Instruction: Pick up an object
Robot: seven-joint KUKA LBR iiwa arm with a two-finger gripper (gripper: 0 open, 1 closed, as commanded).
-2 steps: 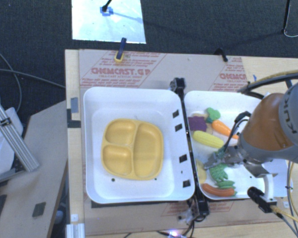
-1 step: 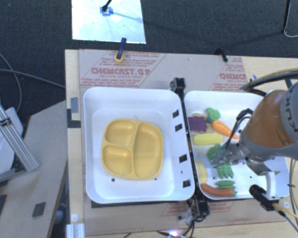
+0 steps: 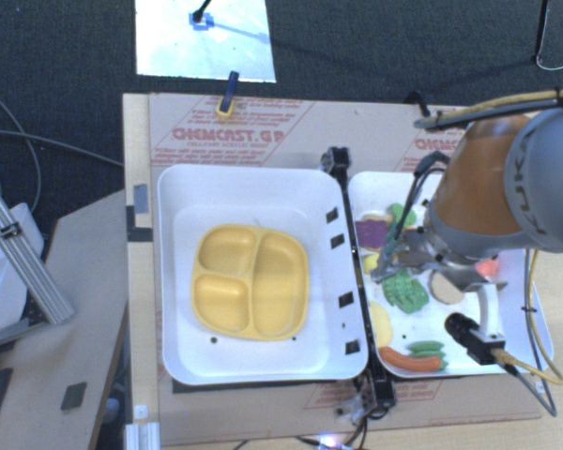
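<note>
Yellow tray (image 3: 251, 281) sat alone in left bin (image 3: 183, 204). Hovered gripper (image 3: 394, 259) over right bin (image 3: 521, 345), at twelve o'clock of broccoli (image 3: 405, 292); finger spread impossible to tell.

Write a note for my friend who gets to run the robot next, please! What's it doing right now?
Gripper: low in the right bin, near its left wall; whether its fingers are open or shut can't be made out, and nothing is seen held.
Right bin holds the toy food: green broccoli piece just below the gripper, purple piece above it, yellow piece, green pea pod and orange carrot near the front.
Left bin: yellow divided plate.
Done: arm is down among the food.
Left: grasp one piece and lift it.
</note>
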